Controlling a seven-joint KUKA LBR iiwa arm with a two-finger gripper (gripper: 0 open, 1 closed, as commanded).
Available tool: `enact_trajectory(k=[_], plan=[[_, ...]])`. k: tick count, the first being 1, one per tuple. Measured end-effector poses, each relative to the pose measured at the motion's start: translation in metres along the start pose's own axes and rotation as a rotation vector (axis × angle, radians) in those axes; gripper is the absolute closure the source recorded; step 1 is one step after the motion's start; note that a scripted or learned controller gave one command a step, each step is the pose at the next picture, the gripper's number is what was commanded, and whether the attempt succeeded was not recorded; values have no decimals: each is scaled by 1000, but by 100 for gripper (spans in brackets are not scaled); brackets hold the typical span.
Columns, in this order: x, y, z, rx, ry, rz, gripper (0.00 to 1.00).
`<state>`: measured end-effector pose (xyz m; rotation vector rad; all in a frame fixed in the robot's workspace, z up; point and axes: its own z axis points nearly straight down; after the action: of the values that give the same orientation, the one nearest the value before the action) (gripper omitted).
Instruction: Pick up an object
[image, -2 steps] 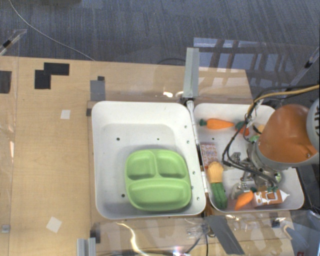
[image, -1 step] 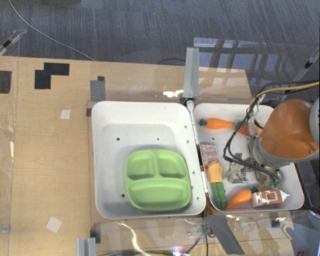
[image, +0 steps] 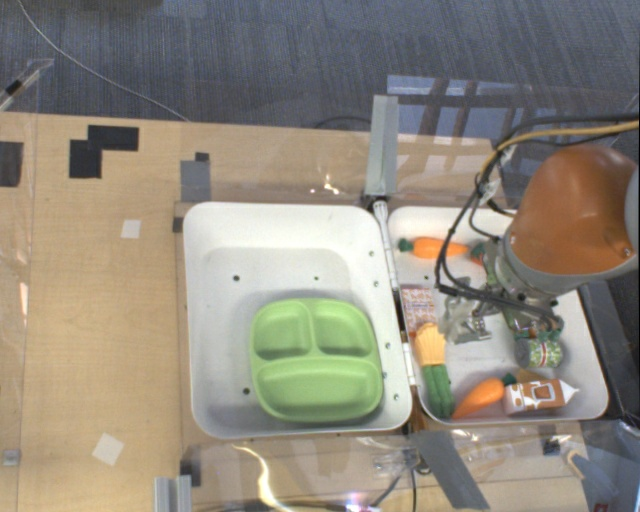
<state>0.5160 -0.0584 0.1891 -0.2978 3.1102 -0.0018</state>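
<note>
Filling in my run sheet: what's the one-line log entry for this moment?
arm: over right bin | end effector: low between toys, grasp not confirmed | below it: corn, carrot, carton | left bin: green plate

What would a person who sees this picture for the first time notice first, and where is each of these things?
The bright green divided plate lies alone in the left bin, toward its near edge. At the right, the arm's large orange band hangs over the right bin, with the gripper low above the toys. Around it lie two carrots, one at the far end and one at the near end, a corn cob and a small carton.
</note>
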Motion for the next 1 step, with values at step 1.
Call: enact_trajectory(k=[1], plan=[[-55, -19, -53, -2, 5, -205, 100]])
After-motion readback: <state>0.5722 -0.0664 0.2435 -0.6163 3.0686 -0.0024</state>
